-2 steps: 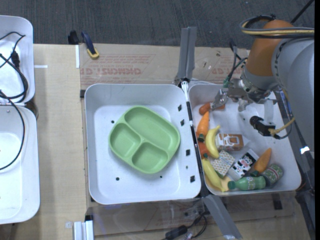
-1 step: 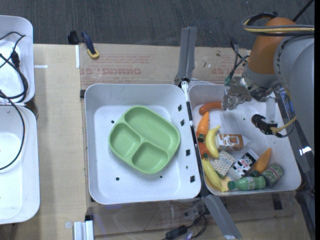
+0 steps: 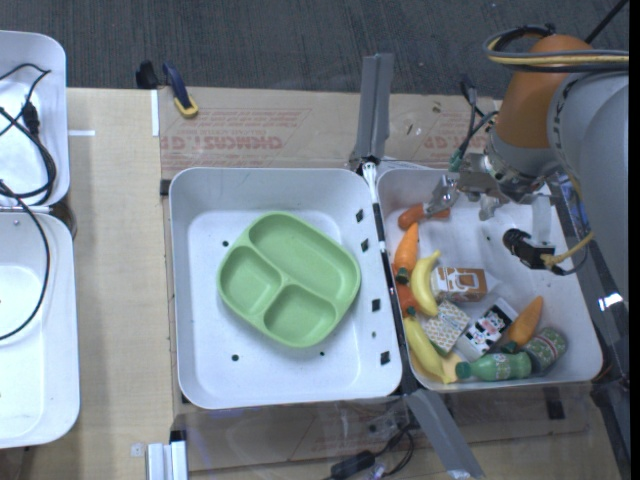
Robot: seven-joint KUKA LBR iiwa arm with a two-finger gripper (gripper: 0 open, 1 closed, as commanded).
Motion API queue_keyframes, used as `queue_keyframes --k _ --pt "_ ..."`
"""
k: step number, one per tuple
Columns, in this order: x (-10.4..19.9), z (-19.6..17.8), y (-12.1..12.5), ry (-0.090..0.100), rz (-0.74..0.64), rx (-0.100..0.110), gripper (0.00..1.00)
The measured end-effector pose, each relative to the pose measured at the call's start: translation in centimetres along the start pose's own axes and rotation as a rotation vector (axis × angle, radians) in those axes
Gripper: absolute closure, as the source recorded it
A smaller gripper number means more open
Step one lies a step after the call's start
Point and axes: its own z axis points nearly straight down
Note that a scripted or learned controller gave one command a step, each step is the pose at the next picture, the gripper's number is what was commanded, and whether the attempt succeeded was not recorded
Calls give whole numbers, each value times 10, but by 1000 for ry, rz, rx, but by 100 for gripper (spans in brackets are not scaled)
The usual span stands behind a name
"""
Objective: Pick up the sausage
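Note:
A short reddish-orange sausage (image 3: 413,215) lies at the far left corner of the right bin (image 3: 580,308), close to the wall shared with the left bin. My gripper (image 3: 441,197) hangs low over the back of the right bin. Its tip is just right of the sausage and right at its end; whether they touch is unclear. The grey arm with its orange band (image 3: 535,98) reaches in from the upper right.
An orange carrot (image 3: 405,250), two bananas (image 3: 425,284), a small carton (image 3: 461,284), patterned boxes (image 3: 470,328), a green bottle (image 3: 500,367), a can (image 3: 546,346) and another orange piece (image 3: 526,320) crowd the right bin. A green divided plate (image 3: 289,280) sits in the left bin (image 3: 190,268).

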Motion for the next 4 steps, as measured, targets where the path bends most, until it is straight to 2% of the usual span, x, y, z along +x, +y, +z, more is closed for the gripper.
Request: queue_keyframes --k 1,2,3,4 --pt "26 18 -2 2 -4 1 0" --pt "25 8 -1 1 -4 -1 100" --pt "25 8 -2 1 -4 0 0" --pt "24 -1 -1 0 -3 -1 100"
